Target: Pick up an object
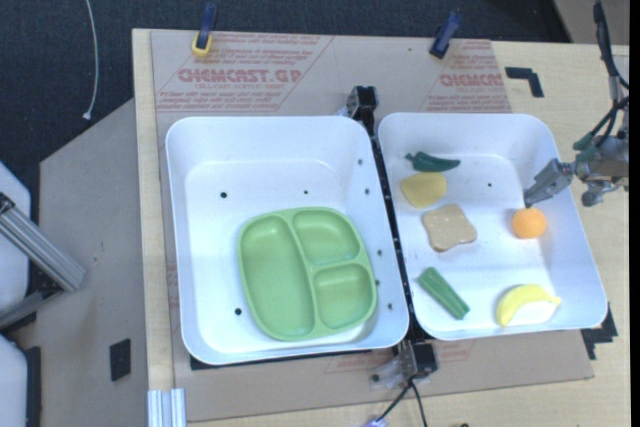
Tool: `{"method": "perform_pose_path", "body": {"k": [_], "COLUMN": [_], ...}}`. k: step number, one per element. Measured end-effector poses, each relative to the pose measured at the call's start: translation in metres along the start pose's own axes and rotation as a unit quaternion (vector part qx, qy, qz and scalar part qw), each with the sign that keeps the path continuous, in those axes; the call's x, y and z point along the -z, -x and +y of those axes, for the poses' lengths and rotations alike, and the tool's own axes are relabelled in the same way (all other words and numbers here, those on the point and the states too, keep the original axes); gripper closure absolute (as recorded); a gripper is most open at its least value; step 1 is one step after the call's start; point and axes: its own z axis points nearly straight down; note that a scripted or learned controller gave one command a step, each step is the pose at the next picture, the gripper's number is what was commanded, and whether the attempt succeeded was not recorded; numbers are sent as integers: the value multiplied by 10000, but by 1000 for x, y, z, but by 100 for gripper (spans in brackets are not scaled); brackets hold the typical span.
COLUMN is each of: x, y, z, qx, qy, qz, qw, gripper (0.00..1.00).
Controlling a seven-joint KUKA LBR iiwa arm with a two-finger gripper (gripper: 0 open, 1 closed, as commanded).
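The gripper (568, 189) is hanging over the right rim of the right bin (500, 130), reaching in from the right edge of the surface (160, 75). Its fingers (546, 183) are standing apart, one slanting down and left over the bin floor and the other pointing out past the rim, and nothing is sitting between them.

The tan toast slice (448, 228) is lying near the middle of the right bin, and the other pieces are lying around it. The orange ball (529, 223) is resting to the right of the toast slice, well apart from it and just below the left finger, not touching it as far as the view is showing. The pale yellow piece (423, 190) is lying just above and left of the toast slice, close to it. The dark green pepper (432, 160) is lying farther up from the toast slice, beyond the yellow piece. The green stick (442, 293) is lying below the toast slice, tilted on a diagonal. The banana (527, 303) is sitting below and to the right of the toast slice, near the bin's lower right corner.

To the left of the toast slice, across the divide between the bins, the left bin (190, 155) is holding a green divided plate (307, 270), lying flat on its floor.
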Motion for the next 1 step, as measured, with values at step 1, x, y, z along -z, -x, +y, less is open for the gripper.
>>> {"method": "perform_pose_path", "body": {"k": [1], "x": [5], "y": [0], "z": [2], "qx": [16], "qy": [50], "qz": [-13], "qw": [10000], "gripper": [0]}}
